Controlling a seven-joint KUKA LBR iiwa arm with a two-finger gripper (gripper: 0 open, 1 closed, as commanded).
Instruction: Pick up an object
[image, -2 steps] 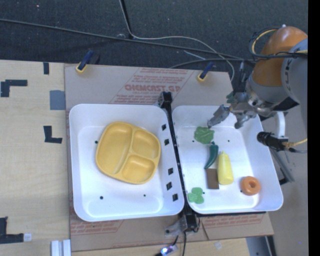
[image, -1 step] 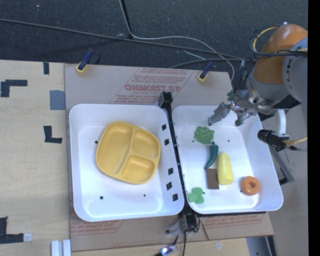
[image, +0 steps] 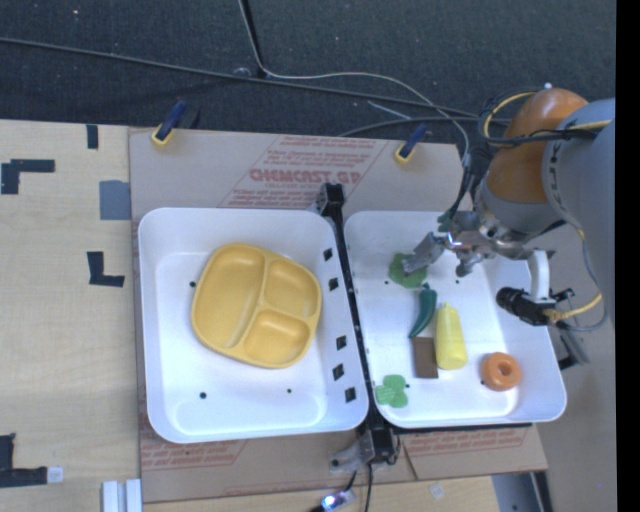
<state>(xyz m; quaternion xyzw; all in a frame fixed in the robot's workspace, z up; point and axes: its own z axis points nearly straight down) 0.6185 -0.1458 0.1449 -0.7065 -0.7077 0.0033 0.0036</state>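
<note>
Right now the gripper (image: 447, 256) hangs over the far part of the right bin (image: 535, 405), its two grey fingers spread apart with nothing between them. One finger (image: 424, 250) reaches down toward a light green piece (image: 406, 270) lying near the bin's far left corner; from where I stand I cannot tell whether the tip touches it or only hovers above. The other finger (image: 468, 262) points down at bare white floor.

Nearer the front of that bin lies a small cluster. A dark green pepper (image: 424, 311) runs at a slant, its top end close to the light green piece. Just beside it, to the right, a yellow corn-like piece (image: 450, 336) lies lengthwise, and a brown block (image: 425, 357) sits against the corn's lower left side. An orange ring (image: 501, 371) (it looks like a toy doughnut) rests apart, toward the bin's right front corner. A second small green piece (image: 391, 391) lies at the front left corner, right by the wall.

The left bin (image: 160, 330) holds a yellow divided plate (image: 257, 304), roughly in its middle and turned at a slant.

The arm (image: 560, 160) comes in from the right, grey with its orange band above the wrist. Both bins sit on a cardboard sheet (image: 230, 175), held by yellow clamps (image: 167, 127) at its far edge.
</note>
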